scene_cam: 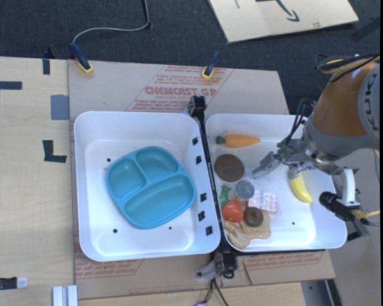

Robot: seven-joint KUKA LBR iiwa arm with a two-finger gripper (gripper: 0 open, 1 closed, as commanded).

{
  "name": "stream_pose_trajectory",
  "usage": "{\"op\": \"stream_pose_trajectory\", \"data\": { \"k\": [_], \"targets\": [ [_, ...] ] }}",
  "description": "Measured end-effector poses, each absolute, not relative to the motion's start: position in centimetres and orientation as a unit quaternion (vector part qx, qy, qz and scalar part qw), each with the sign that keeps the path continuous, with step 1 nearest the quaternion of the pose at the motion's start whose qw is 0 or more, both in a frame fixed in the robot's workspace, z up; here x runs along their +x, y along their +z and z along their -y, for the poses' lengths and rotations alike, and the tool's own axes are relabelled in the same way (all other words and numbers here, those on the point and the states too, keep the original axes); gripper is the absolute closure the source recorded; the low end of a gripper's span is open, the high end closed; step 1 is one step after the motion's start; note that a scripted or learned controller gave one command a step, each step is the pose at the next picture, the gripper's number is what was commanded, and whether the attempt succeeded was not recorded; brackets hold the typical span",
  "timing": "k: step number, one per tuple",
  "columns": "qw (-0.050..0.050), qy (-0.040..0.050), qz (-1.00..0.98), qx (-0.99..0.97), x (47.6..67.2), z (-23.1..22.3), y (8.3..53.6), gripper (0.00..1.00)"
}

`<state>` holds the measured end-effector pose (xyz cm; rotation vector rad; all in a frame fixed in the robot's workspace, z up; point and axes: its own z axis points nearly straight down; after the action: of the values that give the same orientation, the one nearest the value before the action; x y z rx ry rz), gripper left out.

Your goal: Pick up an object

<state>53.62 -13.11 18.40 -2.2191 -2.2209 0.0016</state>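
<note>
My pincer [276, 162] hangs open and empty over the right bin [319, 234], mid-right of frame, between the brown disc [230, 167] and the banana [299, 188]. Targets crowd the bin's left side; closing here likely catches nothing or nudges the banana away.

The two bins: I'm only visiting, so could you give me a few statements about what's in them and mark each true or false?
1. The blue plate lies in the left bin. True.
2. The carrot lies in the left bin. False: it lies in the right bin.
3. The banana lies in the right bin. True.
4. The plate holds the tomato. False: the tomato sits in the right bin.
5. The gripper is over the right bin. True.
</note>
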Motion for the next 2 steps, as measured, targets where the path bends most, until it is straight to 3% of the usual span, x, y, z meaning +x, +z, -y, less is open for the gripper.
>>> {"op": "stream_pose_trajectory", "data": {
  "k": [1,2],
  "targets": [
    [0.000,0.0001,0.707,-0.707,52.3,11.6,12.2,0.00],
    [0.000,-0.0003,0.707,-0.707,55.0,9.6,8.6,0.00]
  ]
}}
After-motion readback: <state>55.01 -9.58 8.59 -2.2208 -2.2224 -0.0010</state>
